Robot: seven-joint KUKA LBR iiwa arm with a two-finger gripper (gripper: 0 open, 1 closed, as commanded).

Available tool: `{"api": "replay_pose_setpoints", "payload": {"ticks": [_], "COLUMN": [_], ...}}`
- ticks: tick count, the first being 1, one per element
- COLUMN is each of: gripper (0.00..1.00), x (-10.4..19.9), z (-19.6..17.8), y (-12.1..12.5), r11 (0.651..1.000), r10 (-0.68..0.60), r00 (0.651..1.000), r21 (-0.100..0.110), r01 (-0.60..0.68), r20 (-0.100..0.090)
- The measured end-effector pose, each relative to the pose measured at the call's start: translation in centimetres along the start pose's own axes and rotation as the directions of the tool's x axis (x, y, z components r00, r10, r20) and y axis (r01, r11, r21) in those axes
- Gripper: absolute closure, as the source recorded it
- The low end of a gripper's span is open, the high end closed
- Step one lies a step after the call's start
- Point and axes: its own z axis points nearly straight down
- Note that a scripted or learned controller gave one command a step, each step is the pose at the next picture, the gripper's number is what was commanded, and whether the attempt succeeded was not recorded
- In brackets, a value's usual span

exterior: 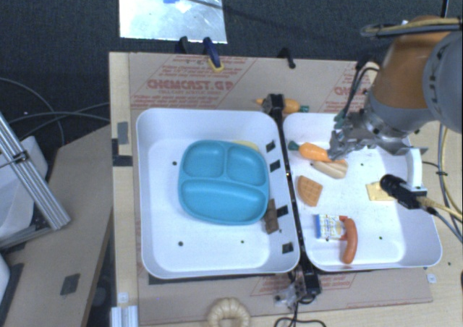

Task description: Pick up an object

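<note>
A red sausage (350, 239) lies by the near edge of the right bin (394, 246), with a small printed packet (329, 226) just beside it on its left. In the left bin (163, 246), a small brown piece (271, 218) sits against the right wall, next to a blue divided plate (223, 181) filling the bin's middle. Farther back in the right bin lie a waffle square (309, 190) near the left wall and a yellow cheese slice (375, 191) toward the right. Beyond the waffle rests a pale bun (329, 168), and just past it a carrot (313, 151) near the far left corner. The gripper (338, 146) hangs low at the carrot's right end, over the bun's far edge. Whether it is open or closed, or touching either, cannot be told. The arm (409, 79) leans in over the far right corner.
</note>
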Motion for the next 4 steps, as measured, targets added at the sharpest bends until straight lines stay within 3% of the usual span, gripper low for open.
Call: {"api": "replay_pose_setpoints", "payload": {"ticks": [2,4], "gripper": [1.00,1.00], "x": [8.2,7.9], "z": [-0.6,-0.4], "y": [1.4,2.8], "r11": [1.000,1.000], "r10": [0.001,0.009], "r00": [1.000,1.000], "r21": [0.001,0.000], "r01": [-0.001,-0.009], "r20": [-0.001,0.001]}}
